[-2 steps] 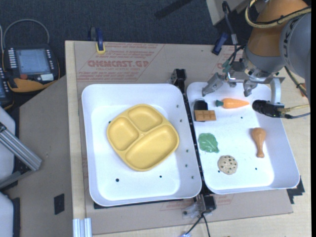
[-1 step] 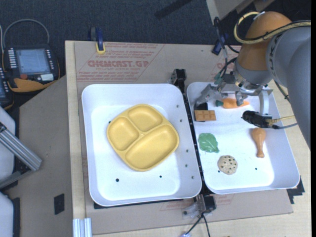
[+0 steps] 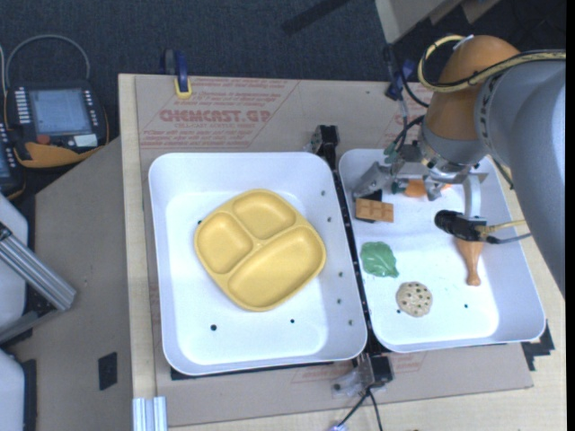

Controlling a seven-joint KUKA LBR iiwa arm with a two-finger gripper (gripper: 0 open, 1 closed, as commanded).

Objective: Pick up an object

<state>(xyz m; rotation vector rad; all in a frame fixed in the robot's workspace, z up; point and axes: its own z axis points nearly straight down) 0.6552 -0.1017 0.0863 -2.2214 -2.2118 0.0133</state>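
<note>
Nearest lies a round, speckled cookie (image 3: 414,299) on the near floor of the right bin (image 3: 449,339), a shallow white tray with rounded corners. Just beyond it and a little left sits a crinkled green leaf (image 3: 379,259), then a small brown waffle (image 3: 374,210) with a gridded face close to the bin's left wall. A tan drumstick (image 3: 472,257) lies toward the right side, its thin end pointing near. Both bins rest on a brown board (image 3: 144,115) printed in red with "CHEMCAST GP"; the smaller lines around it are too fine to read. A blue and yellow clamp (image 3: 182,77) grips the board's far edge. The arm (image 3: 530,115), smooth grey with a glossy orange band (image 3: 467,79), comes in from the right and bends down over the far end of the right bin. Its gripper (image 3: 409,176) hangs low there, right at a small orange piece (image 3: 414,188) on the bin floor; whether it is released or clenched, or grasping that piece, cannot be told. The left bin (image 3: 180,312) holds a yellow plate (image 3: 260,250), smooth plastic with three compartments, lying flat and turned at an angle. Far left, off the board, a pendant (image 3: 58,119) with a small lit screen rests beside a looped cable.
</note>
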